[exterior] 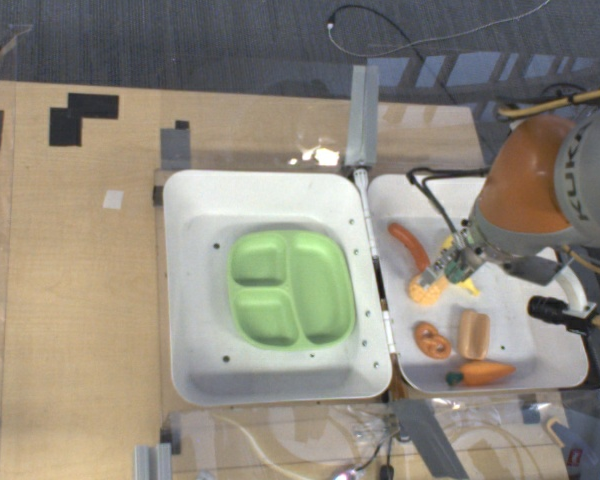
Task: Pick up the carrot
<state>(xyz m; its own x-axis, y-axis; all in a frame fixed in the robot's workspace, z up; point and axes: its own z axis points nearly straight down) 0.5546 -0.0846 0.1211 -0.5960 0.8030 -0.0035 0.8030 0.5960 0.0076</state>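
Claw (450, 268), grip state unclear, above corn (427, 288); carrot (482, 374) lying left-right, green end left.

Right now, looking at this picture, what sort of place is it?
Probably a robotics lab bench: a grey and orange arm reaches over two white bins, toy food like a carrot lies in one, and cables run across the floor.

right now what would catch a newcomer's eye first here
The green plate fills the middle of the left bin. In the right bin, the arm hangs its pincer over a yellow corn cob, while the carrot lies apart at the near edge.
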